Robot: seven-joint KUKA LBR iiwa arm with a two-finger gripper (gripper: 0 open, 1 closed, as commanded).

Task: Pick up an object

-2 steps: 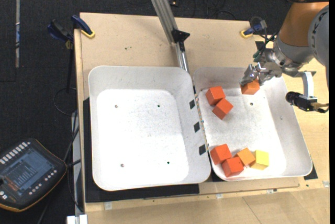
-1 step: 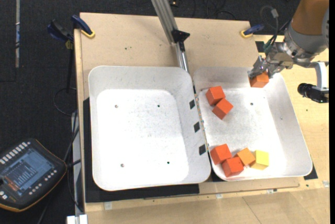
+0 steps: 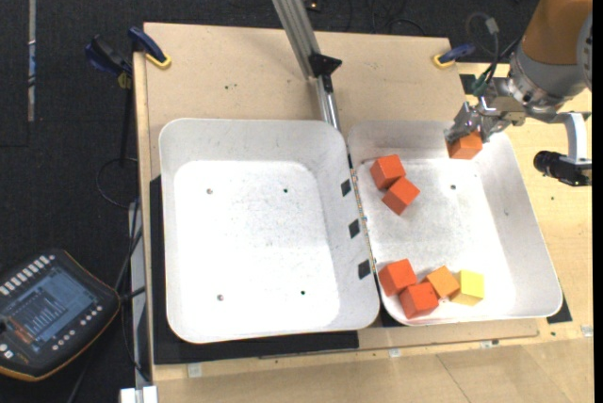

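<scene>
The arm reaches in from the right, and the gripper (image 3: 468,130) hangs over the far right corner of the right bin (image 3: 528,232) with an orange cube (image 3: 464,146) at its tip. The jaws appear closed on that cube, its top tucked between them and its lower part showing below; it looks lifted just clear of the bin floor, though the slanted view leaves some doubt. By this reading the grasp is made and the lift is in hand. The next move calls for a straight, steady rise so the cube does not slip, keeping clear of the bin wall close behind it.

The cube has no real long axis; it sits turned slightly, one corner toward the camera.

Two more orange cubes (image 3: 394,184) lie touching near the bin's middle left. At the near edge sits a cluster: two red-orange cubes (image 3: 407,286), a lighter orange one (image 3: 443,281) and a yellow cube (image 3: 470,286). The left bin (image 3: 188,147) sits beside it on the surface (image 3: 236,62)
</scene>
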